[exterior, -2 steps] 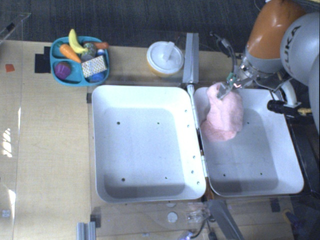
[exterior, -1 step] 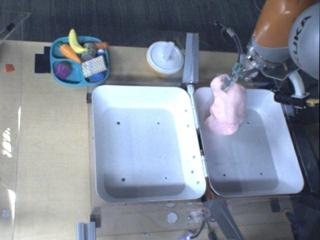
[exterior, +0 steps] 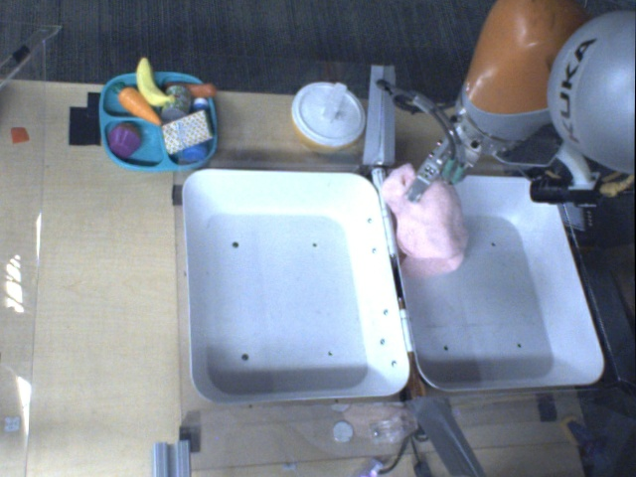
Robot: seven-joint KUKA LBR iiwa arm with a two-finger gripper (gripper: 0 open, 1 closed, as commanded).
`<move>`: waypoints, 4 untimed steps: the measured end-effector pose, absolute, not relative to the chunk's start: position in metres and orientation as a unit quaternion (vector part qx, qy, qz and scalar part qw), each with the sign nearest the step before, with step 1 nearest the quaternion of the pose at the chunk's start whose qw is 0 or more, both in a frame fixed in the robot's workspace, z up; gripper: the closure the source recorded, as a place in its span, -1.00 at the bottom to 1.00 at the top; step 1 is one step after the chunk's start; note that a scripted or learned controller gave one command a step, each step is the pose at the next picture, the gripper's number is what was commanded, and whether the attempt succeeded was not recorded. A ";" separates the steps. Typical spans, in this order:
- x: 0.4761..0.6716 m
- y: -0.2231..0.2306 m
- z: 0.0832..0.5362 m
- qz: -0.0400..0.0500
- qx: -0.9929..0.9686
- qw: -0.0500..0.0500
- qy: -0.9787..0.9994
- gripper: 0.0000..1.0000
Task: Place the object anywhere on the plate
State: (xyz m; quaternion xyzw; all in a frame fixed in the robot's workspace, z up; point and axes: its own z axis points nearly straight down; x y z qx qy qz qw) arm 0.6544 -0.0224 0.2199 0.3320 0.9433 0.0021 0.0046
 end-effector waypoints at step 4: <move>0.584 0.108 0.228 0.002 -0.001 0.004 1.000 -1.00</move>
